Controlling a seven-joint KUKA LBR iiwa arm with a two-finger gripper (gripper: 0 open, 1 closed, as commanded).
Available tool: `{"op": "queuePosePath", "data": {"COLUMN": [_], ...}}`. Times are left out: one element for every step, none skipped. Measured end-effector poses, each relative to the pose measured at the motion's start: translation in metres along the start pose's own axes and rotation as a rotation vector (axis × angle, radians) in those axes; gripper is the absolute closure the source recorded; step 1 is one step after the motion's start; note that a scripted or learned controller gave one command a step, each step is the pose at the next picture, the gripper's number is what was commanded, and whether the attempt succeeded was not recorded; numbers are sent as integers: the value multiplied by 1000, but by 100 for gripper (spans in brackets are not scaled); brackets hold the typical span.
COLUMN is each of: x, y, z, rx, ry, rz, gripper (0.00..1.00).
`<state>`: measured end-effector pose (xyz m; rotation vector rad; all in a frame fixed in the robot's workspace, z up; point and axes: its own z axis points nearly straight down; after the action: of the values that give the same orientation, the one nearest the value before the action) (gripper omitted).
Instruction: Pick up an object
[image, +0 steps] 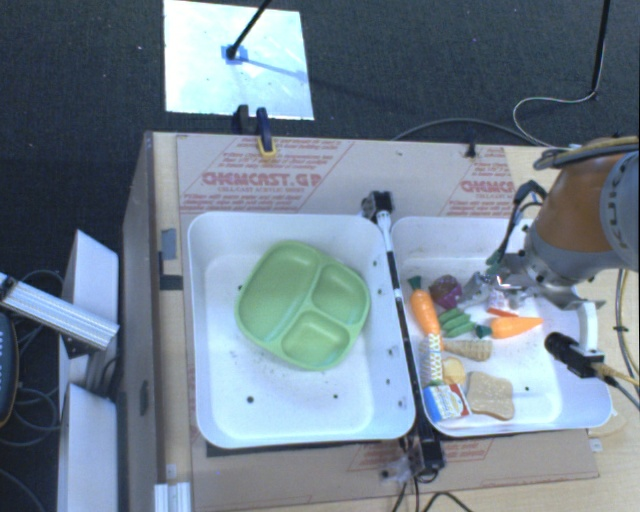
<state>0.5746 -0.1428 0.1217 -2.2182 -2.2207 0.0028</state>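
I see the gripper (497, 290) low in the right bin (590, 400), just beside the carrot (515, 325); jaws' state unreadable.

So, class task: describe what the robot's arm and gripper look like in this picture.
The arm is bulky and rounded, grey with a broad orange band above the wrist. A thin dark cable loops along its near side. The gripper is a small metallic grey assembly, too blurred to show detail. No markings are legible on either.
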Motion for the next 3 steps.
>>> {"op": "queuePosePath", "data": {"x": [33,50,45], "y": [40,26,95], "z": [38,34,36], "rx": [-4,-17,-7], "ry": [-1,-13,-1], "rz": [-3,2,-4], "gripper": [0,0,0]}}
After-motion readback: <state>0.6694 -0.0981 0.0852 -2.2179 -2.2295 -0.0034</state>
